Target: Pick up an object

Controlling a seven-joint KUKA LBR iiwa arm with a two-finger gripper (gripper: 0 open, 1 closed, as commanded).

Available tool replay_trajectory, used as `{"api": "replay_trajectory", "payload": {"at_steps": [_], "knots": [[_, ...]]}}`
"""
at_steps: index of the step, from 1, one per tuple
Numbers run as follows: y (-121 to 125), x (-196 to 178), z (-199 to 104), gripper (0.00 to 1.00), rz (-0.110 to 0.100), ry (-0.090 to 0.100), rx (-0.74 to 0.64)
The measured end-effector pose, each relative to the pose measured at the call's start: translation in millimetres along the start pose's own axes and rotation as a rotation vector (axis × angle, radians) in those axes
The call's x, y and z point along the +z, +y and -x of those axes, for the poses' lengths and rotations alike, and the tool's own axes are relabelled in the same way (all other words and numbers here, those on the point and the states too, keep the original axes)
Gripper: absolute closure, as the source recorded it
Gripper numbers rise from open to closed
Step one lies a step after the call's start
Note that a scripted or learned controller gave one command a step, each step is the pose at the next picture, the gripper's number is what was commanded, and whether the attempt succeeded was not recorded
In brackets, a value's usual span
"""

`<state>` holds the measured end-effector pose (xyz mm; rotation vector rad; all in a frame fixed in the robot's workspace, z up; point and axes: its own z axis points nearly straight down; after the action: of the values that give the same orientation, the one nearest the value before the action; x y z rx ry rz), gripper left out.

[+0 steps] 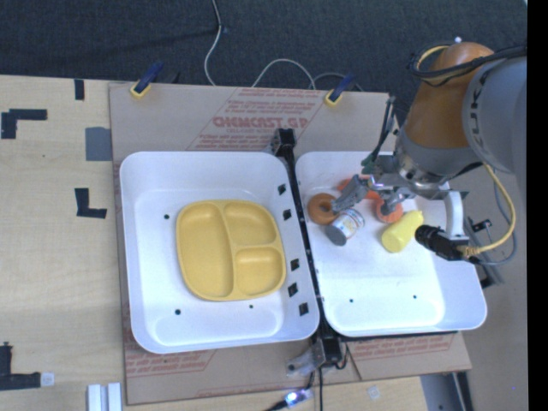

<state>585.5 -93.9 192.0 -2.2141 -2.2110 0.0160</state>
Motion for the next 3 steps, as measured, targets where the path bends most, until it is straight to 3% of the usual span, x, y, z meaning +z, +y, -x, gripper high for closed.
{"api": "replay_trajectory", "payload": {"at_steps": [1, 2, 3], "knots": [[3.0, -7.8, -0.2, 0.0, 0.014, -0.001, -0.003], [-1.6, 56.5, 0.7, 0.0, 0.008, -0.001, -0.002], [-1.2, 109.3, 0.1, 0.0, 0.015, -0.003, -0.003]]}}
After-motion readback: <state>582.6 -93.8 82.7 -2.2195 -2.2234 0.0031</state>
